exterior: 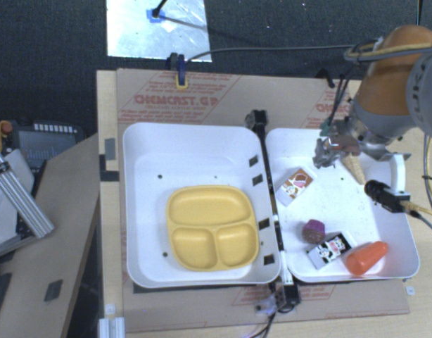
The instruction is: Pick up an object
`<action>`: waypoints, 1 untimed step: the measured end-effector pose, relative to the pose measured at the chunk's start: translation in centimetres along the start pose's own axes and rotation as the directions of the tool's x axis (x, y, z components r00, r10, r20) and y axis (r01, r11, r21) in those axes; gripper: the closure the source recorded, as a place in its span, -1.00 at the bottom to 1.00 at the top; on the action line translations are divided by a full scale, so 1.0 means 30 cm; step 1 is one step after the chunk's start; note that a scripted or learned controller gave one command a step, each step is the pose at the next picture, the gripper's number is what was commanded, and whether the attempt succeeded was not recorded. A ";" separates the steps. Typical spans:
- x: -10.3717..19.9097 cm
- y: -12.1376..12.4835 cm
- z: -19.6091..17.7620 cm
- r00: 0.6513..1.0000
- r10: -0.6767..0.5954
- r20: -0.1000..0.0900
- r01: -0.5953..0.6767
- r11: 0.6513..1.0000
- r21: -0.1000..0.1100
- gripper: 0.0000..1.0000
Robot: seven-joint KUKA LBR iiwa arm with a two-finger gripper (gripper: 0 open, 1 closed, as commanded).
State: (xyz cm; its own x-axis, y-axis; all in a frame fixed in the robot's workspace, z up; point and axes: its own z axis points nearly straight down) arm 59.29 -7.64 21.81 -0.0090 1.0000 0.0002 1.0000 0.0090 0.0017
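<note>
Camera view: looked down at a slant on a bench with two shallow white bins set side by side.
Left bin (142, 189): held a yellow plastic tray with three compartments (212, 226), lying flat toward the bin's near side.
Right bin (406, 259): held several small objects, spread apart.
Small card box: a white box with a red and orange picture (295, 184) lay near the bin's left wall.
Purple lump: a small round purple object (314, 230) sat just above a black and white patterned box (329, 250).
Orange carrot-shaped toy (365, 256): lay at the bin's near right corner, beside the patterned box.
Tan cone (354, 166): lay partly under the wrist, near the bin's far side.
Gripper (327, 150): hung over the right bin's far left part; whether its fingers were open or closed could not be told, and nothing was seen in them.
Arm (392, 83): grey with an orange band, reached in from the right.
</note>
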 end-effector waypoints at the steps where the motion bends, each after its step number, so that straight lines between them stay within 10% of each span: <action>1: 0.178 -0.004 -0.041 1.000 -0.001 -0.001 0.001 1.000 -0.001 1.00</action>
State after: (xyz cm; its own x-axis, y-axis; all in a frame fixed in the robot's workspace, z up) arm 59.11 -2.31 23.04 -0.0103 0.9999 0.0016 0.9999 0.0103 0.0027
